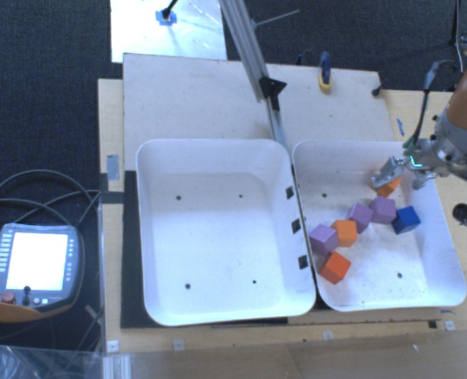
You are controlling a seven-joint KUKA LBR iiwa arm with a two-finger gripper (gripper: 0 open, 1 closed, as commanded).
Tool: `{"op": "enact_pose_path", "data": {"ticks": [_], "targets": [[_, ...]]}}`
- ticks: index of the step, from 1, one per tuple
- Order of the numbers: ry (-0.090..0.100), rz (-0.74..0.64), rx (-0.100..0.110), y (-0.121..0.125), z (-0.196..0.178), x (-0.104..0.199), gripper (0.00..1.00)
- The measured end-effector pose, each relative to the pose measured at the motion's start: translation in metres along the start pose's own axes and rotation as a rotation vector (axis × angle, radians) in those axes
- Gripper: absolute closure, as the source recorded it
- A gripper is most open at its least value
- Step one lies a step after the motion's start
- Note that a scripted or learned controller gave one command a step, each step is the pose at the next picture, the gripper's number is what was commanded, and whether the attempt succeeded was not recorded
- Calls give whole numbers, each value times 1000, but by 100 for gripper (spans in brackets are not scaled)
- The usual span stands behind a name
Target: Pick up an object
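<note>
My gripper (388, 177) reaches in from the right over the far part of the right bin (446, 290). A small orange block (389, 186) sits between its fingertips, and the gripper is shut on it. Below it on the bin floor lies a cluster of cubes: a purple one (384, 209), another purple one (360, 214), a third purple one (323, 237), an orange one (345, 231), a second orange one (335, 266) and a blue one (405, 219).
The left bin (151, 212) stands beside the right one, their walls meeting at the middle. A slanted metal pole (245, 38) rises behind the bins. A teach pendant (32, 271) lies at the left on the floor.
</note>
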State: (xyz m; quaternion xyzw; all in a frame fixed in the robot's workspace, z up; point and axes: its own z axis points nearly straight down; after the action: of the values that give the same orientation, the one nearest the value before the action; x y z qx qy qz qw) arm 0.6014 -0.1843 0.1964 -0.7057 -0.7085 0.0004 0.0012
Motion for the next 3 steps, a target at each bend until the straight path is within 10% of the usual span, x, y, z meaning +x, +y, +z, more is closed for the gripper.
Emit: {"op": "enact_pose_path", "data": {"ticks": [3], "targets": [[-2,0,-3,9,105,7,0]]}}
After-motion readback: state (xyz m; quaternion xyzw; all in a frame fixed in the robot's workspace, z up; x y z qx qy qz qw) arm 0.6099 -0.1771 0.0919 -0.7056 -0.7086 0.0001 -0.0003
